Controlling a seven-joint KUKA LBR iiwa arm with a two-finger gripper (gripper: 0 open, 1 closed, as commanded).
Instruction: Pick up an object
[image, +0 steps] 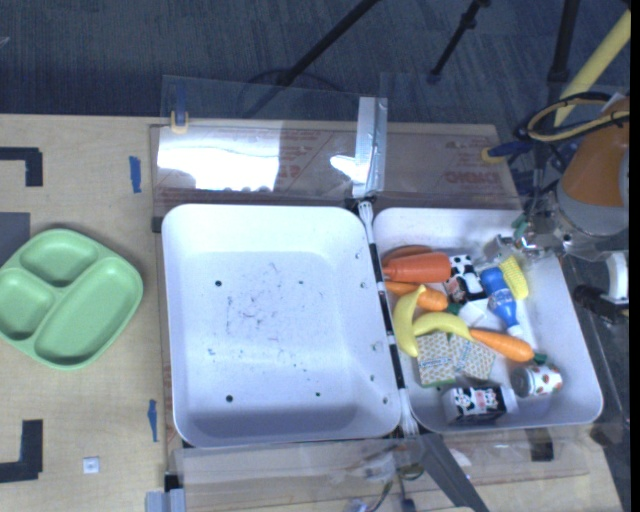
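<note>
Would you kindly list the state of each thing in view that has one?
Left bin: bare white floor showing.
Right bin: crowded with toys.
Banana: lying on the pile.
Blue bottle: lying on its side.
Cow-print carton: lying on its side.
Green divided plate: flat on the bench, left of the bins.
Hand: over the right bin's far edge.

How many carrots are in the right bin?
3: one large carrot at the bin's far left, a small carrot just below it, and another carrot mid-bin. Others may be hidden under the pile.
</note>
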